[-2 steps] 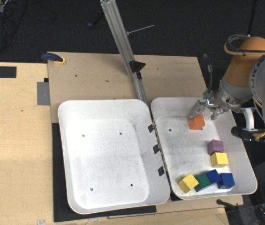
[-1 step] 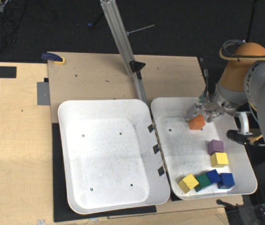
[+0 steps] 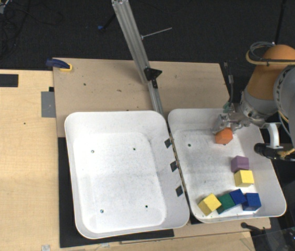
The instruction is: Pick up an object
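An orange object (image 3: 223, 136) sits in the upper part of the right bin (image 3: 199, 166). My gripper (image 3: 227, 125) is directly over its top edge and touches or overlaps it in this view. I cannot see whether the object rests on the bin floor or is lifted. Lower in the same bin are a purple block (image 3: 239, 163) and a yellow block (image 3: 244, 178). Along the front edge lie another yellow block (image 3: 209, 204), a green block (image 3: 224, 201) and two blue blocks (image 3: 237, 196) (image 3: 252, 201).
The left bin (image 3: 84, 135) lies beside the right one, with black clips (image 3: 174, 166) along the shared rim. A slanted metal rail (image 3: 137, 46) rises behind the bins. The arm's orange band (image 3: 270, 77) hangs over the right bin's far right corner.
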`<action>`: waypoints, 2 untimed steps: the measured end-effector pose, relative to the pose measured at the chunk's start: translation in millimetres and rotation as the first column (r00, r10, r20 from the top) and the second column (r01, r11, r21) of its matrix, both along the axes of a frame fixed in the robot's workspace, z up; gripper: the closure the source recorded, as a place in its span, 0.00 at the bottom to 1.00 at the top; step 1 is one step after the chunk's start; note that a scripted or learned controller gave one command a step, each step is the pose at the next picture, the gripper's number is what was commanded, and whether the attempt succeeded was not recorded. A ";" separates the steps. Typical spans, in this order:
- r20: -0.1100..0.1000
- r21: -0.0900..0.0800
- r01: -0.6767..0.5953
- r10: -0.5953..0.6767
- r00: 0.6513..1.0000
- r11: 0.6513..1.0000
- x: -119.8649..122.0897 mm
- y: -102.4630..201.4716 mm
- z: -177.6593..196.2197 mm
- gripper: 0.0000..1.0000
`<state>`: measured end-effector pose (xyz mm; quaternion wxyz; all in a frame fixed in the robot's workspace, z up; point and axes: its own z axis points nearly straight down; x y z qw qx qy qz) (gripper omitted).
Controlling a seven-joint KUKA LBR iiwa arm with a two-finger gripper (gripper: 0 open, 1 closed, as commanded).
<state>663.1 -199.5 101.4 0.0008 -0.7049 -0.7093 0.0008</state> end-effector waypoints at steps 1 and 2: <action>0.006 -0.002 0.005 -0.005 1.000 1.000 -0.5 -6.8 60.4 1.00; 0.007 -0.001 0.004 -0.004 1.000 1.000 -1.8 -2.3 122.9 1.00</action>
